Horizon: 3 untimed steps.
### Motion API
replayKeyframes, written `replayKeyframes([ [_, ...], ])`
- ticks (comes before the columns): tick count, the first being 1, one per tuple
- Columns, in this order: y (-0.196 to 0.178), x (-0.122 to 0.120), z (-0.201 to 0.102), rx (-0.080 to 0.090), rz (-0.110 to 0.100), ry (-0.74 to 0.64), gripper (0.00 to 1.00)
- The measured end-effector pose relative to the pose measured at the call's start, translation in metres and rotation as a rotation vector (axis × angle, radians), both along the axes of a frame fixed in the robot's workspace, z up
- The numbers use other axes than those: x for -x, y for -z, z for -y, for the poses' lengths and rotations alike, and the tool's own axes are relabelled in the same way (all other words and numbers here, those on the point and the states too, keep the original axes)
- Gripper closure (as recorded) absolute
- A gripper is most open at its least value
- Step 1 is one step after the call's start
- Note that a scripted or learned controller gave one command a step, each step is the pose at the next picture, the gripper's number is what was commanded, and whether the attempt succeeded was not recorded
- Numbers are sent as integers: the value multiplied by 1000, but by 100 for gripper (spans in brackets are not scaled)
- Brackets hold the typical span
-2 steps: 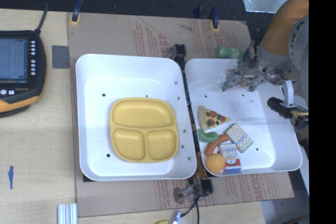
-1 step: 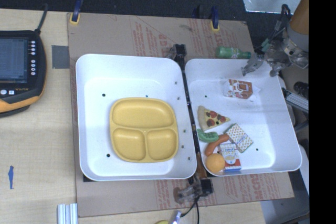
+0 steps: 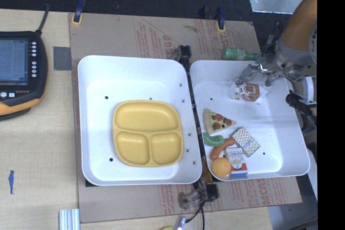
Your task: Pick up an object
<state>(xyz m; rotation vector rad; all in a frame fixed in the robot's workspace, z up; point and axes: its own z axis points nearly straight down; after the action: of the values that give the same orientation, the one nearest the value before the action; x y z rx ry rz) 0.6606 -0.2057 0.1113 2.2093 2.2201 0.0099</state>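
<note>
Gripper [image 3: 252, 74]: at the right bin's [image 3: 280, 165] 12 o'clock edge; whether its grip is open or closed, I cannot tell.
Packet [image 3: 248, 92]: white and red, just below the gripper.
Toys: pizza slice [image 3: 218, 120], orange [image 3: 220, 168], carton [image 3: 236, 160] at the bin's 8 o'clock.
Left bin [image 3: 97, 116]: yellow tray [image 3: 147, 133] at centre.

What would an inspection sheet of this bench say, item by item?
Surface: cardboard sheet bearing the left bin and right bin.
Job's things: pizza slice, orange, carrot, checkered pack, small carton, packet, all in the right bin.
Clutter: yellow tray in the left bin; green bottle behind the right bin.
Gripper: above the packet.
Cables: wires at the front edge.
Surroundings: pendant at left.
</note>
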Motion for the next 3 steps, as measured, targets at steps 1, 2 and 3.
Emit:
replayKeyframes([
  [1, 7, 14, -24, 9, 15, 2, 0],
  [2, 18, 3, -5, -1, -10, 1, 0],
  [3, 19, 27, 6, -2, -15, 2, 0],
])
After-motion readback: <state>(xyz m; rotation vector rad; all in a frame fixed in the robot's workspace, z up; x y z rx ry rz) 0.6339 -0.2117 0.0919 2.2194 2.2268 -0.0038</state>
